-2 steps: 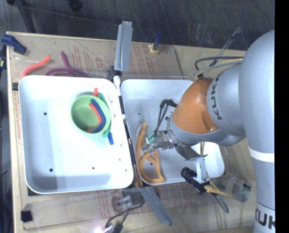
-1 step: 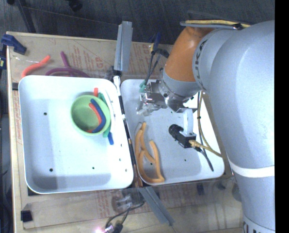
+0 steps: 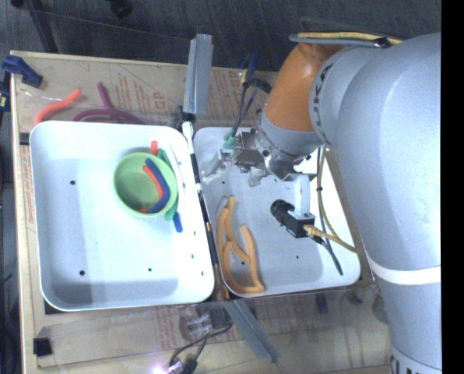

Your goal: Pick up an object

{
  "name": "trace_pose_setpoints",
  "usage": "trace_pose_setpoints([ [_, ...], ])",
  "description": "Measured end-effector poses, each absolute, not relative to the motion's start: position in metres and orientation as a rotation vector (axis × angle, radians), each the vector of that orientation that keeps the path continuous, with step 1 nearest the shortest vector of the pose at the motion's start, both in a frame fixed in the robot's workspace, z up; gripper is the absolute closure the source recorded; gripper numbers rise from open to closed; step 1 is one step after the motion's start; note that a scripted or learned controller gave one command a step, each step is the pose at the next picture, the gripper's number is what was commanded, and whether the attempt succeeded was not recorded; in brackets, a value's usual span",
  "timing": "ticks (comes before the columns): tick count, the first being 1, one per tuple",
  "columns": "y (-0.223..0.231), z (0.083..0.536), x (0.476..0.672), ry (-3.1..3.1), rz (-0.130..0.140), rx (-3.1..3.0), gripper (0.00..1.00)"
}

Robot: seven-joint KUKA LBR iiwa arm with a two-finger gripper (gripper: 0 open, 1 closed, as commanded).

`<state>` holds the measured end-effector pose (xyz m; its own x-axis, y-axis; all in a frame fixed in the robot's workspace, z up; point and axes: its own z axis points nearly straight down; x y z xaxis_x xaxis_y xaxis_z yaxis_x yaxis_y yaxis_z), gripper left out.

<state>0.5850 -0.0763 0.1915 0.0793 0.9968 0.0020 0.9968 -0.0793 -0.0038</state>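
The gripper (image 3: 244,158) hangs over the top of the right bin (image 3: 337,275); whether it's clenched or released, I can't tell. The nearest pick, an orange looped piece (image 3: 236,248), lies at its six o'clock along the bin's left wall, long axis running twelve to six.

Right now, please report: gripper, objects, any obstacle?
Gripper low over right bin, upper part. Orange loops lying apart from it, near bin's left wall. Green bowl with curved pieces in left bin. Nothing between gripper and loops.
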Motion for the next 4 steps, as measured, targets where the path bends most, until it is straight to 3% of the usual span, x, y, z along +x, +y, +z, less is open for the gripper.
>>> trace_pose_setpoints([
  [1,-0.091,0.146,0.581,-2.158,-0.006,-2.292,0.00],
  [3,-0.108,0.097,0.574,-2.240,0.012,-2.234,0.00],
  [4,-0.101,0.105,0.573,-2.240,0.005,-2.214,1.00],
])
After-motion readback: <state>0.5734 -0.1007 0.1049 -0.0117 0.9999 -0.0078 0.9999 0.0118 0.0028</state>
